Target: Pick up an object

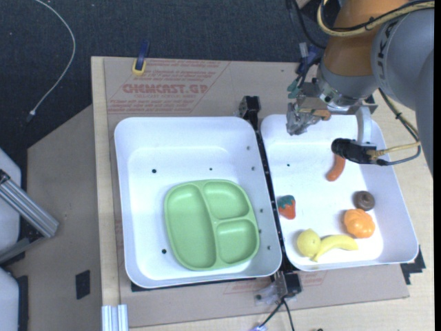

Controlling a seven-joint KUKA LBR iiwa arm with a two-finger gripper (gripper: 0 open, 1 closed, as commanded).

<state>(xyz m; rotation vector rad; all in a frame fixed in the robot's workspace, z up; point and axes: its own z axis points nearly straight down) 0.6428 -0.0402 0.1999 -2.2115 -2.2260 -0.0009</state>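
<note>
- Hovering over the right bin's [386,250] far end, the gripper [301,124] carries nothing — whether it's released or clenched, I cannot tell.
- Sausage [335,168], strawberry [286,206], doughnut [364,200], orange [359,223], lemon [309,241], banana [337,245] — all lie in that bin.
- Green divided plate [209,224] sits in the left bin [138,150].

Brown board [207,81] beneath the bins: red print "CHEMCAST GP", repeated in slanted lines, most of them faint; the smaller lettering around it is too blurred to read.
</note>
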